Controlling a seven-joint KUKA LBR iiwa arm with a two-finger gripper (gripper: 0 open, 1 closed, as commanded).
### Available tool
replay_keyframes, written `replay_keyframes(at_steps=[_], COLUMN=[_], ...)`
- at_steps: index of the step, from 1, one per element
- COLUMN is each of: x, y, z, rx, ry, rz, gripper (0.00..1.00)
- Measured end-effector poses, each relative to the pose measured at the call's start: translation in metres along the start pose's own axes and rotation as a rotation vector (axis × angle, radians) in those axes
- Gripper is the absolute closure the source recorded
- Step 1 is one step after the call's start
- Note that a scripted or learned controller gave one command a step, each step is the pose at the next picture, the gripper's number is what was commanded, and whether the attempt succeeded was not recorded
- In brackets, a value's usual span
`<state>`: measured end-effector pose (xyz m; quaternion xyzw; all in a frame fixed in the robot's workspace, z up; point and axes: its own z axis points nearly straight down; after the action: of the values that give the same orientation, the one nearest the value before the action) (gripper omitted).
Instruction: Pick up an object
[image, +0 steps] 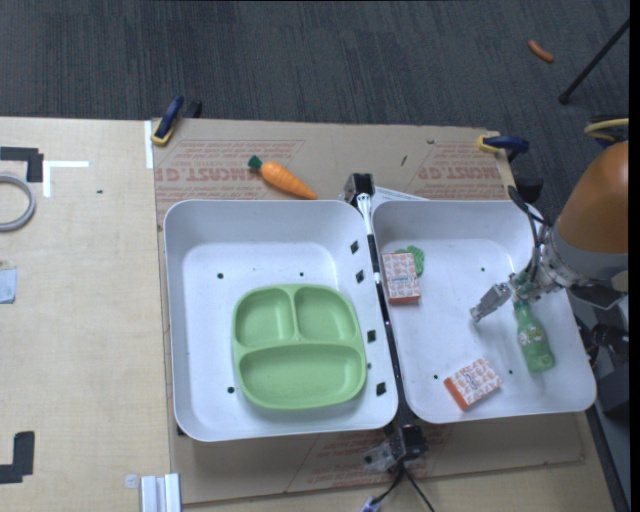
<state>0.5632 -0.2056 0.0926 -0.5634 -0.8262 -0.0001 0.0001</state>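
The end effector (493, 301) hovers in the right bin (560, 400); its opening I cannot tell. The green bottle (533, 340) lies just beside it, nearest: centre over the bottle's body before closing.

The pale wooden worktop (80, 330) carries a sheet of brown cardboard (320, 160) printed with reddish lettering, held at its far corners by two blue clamps, one at the left (168, 120) and one at the right (505, 145). On the cardboard two shallow white bins sit side by side, the left bin (190, 330) and the right bin (450, 400), their inner rims touching and joined by black clips. A toy carrot (282, 177) lies on the cardboard just beyond the left bin's far rim. Black tape marks (22, 160) and a grey ring (15, 205) lie on the bare wood at the left edge.
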Motion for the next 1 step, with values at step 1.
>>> replay_keyframes(at_steps=[1], x=[-0.0006], y=[0.0010], z=[-0.0101], rx=[-0.003], ry=[-0.002], rz=[0.002], gripper=[1.00])
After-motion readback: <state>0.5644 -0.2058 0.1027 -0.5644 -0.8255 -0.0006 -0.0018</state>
